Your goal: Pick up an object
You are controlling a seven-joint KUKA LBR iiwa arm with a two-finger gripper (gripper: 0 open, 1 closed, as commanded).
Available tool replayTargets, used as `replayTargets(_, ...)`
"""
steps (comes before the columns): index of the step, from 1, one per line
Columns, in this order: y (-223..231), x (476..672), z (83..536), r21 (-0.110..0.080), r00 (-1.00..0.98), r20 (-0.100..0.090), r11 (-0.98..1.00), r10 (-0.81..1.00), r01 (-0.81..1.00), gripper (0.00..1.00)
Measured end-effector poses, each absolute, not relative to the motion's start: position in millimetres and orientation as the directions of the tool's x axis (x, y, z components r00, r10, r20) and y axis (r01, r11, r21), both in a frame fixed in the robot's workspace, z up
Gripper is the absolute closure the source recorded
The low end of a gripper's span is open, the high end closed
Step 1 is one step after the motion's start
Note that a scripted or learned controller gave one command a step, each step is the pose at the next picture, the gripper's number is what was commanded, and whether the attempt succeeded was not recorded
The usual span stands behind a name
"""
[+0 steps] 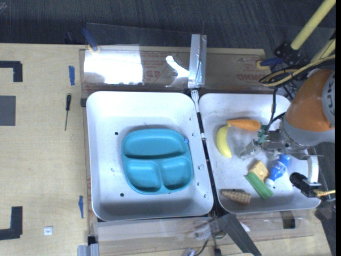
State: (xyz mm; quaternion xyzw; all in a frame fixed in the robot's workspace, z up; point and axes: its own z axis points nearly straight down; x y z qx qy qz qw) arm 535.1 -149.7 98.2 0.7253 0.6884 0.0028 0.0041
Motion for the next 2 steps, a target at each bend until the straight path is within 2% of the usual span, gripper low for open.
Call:
replayTargets(1, -139, 481.2, 87, 0.006, 0.016, 0.000, -0.016, 1.000, 1.000, 0.00)
replayTargets(2, -140, 483.2, 99, 0.013, 0.018, -0.003, -0.018, 1.000, 1.000, 1.00)
